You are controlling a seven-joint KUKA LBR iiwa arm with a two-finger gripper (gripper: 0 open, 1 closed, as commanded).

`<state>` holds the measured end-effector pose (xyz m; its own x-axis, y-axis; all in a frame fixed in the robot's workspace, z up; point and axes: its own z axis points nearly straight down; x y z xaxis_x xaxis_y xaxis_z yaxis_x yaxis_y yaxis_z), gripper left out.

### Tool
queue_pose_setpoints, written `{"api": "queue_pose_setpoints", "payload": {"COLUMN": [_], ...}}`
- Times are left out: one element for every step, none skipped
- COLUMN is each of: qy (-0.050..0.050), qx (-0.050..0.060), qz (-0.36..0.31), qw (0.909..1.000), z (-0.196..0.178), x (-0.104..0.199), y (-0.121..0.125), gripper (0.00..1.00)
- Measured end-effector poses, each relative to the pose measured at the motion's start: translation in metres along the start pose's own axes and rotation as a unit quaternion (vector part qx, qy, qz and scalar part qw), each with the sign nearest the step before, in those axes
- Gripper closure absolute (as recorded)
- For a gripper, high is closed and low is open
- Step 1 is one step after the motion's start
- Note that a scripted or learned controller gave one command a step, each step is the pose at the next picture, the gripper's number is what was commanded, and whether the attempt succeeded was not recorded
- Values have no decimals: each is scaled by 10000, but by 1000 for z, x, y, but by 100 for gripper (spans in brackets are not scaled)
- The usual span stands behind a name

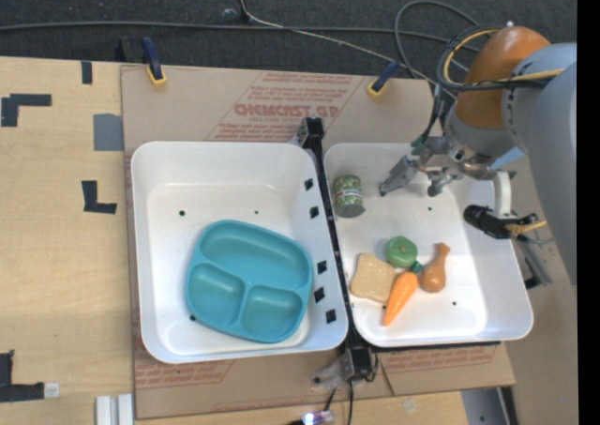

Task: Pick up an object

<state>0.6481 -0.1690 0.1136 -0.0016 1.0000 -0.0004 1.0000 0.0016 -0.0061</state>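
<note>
The wooden bench (56, 254) carries a brown cardboard sheet (272, 104), held at its far edge by two clamps (153, 62). On the sheet sit two white bins side by side, the left bin (155, 189) touching the right bin (497, 311).

One fixed camera looks down at a slant, seemingly from mid-height, on both white bins (150, 226).

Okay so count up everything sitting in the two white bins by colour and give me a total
Teal: 1, the divided tray in the left bin
Green: 2, the small jar and the round toy fruit
Orange: 1, the carrot
Tan or brown: 2, the bread slice and the drumstick
Total: 6
</note>
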Motion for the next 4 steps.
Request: {"api": "queue_pose_setpoints", "payload": {"qy": [-6,0,-3,0], "qx": [-26,-42,-46,-37], "qz": [-10,2,2,2], "qw": [10000,10000,10000,10000], "z": [-13,-56,-98,-119], "x": [1,2,0,0], "y": [2,3,2,3], "gripper": [100,100,100,100]}}
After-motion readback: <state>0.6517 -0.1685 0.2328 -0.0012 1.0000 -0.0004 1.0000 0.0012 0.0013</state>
